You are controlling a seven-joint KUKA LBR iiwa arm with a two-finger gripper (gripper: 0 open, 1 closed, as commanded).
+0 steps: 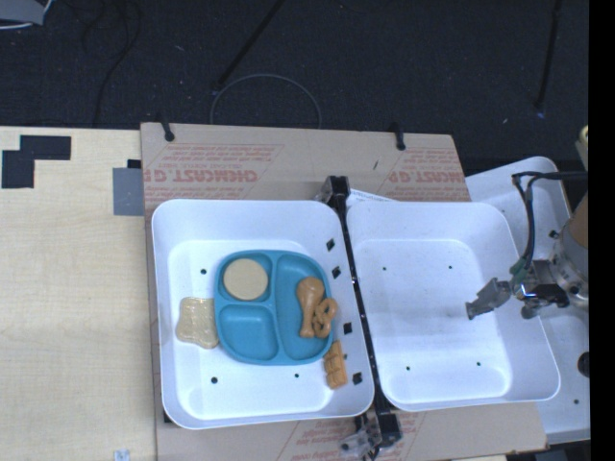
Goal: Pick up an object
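Observation:
In the left bin (183, 233) lies a blue divided plate (258, 332). A round tan biscuit (244, 279) rests in its upper left compartment, and a brown twisted pastry (315, 307) lies in its right compartment. A pale toast-like piece (198, 322) sits on the bin floor against the plate's left edge. A small brown piece (334, 364) lies just off the plate's lower right corner. My gripper (480, 305) hangs over the right part of the right bin (432, 373), far from all these objects, with nothing seen in it.
A black hinge strip (352, 296) runs between the two bins. Both bins stand on a cardboard sheet (288, 166). Dark cables (527, 219) loop near the arm at the right, above a white surface (567, 421).

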